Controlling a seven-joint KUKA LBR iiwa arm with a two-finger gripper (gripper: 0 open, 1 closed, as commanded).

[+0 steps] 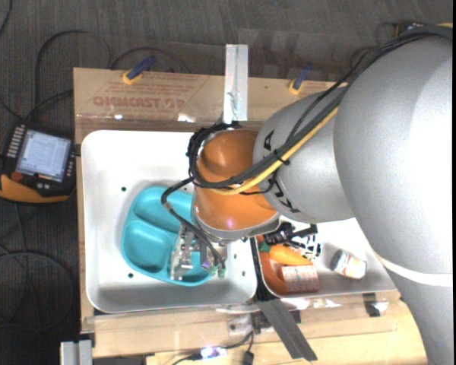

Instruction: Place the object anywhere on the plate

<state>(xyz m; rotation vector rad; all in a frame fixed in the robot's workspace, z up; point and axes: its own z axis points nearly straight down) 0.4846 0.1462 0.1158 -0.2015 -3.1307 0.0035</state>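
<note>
A turquoise plate (148, 238) with two compartments lies in the left white bin (106, 204). My gripper (191, 258) hangs over the plate's right rim, below the orange wrist band (224, 177). Its fingers point down at the plate's near right part, and the arm hides much of that side. I cannot make out any object between the fingers.
The right bin (365, 284) holds an orange carrot-like item (285, 255), a reddish-pink block (298, 278), a small white and orange container (348, 264) and a black-and-white spotted piece (308, 242). The large grey arm covers most of the right bin. A teach pendant (38, 162) lies on the floor at left.
</note>
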